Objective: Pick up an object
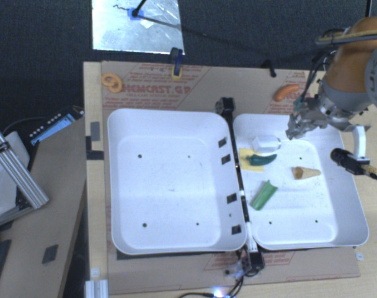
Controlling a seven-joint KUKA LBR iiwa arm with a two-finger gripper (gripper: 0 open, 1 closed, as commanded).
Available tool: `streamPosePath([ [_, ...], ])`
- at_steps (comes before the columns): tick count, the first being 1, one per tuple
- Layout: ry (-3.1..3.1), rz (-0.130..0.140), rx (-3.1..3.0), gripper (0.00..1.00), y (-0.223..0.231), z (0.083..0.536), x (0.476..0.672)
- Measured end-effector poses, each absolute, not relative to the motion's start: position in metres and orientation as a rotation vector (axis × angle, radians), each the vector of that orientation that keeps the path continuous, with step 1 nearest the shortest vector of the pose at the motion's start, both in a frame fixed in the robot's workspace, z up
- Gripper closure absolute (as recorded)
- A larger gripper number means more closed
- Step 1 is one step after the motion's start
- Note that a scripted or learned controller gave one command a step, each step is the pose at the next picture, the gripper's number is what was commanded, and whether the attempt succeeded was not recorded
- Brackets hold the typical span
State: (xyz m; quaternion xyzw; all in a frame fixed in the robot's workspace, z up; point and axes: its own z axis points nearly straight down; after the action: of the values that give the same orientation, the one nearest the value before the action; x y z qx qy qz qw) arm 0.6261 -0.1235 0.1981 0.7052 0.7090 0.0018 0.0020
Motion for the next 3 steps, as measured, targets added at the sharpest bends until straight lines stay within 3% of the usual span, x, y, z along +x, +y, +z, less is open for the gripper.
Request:
streamPosePath([
  [1,2.219,0.013,2.204,1.0,-0.141,0.305,0.672],
  [3,2.23,0.006,2.197,1.0,-0.14,0.32,0.671],
])
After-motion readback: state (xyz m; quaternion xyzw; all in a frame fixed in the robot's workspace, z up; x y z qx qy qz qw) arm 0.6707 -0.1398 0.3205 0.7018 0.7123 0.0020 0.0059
